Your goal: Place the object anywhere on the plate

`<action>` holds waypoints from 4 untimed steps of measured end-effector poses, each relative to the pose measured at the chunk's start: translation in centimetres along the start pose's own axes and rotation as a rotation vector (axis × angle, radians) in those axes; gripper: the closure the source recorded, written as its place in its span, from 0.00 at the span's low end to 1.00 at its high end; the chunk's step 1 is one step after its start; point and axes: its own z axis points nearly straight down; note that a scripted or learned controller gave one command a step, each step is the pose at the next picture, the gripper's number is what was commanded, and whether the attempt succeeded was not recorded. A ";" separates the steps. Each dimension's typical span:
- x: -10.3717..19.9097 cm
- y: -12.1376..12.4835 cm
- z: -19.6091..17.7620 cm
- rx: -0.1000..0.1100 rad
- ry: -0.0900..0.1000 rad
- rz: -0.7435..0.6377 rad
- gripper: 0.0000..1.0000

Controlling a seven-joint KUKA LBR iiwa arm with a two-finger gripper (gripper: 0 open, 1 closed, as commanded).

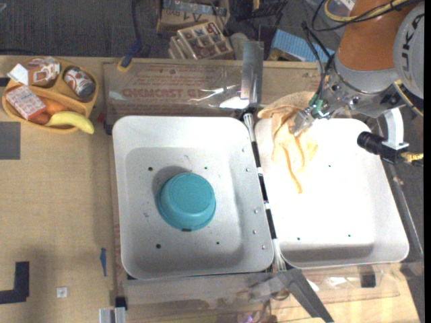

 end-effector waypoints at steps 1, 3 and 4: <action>0.3 0.3 2.2 0.002 0.003 -0.006 1.00; 8.6 3.3 2.4 -0.002 0.002 -0.800 1.00; 14.0 5.4 2.8 -0.003 0.002 -1.095 1.00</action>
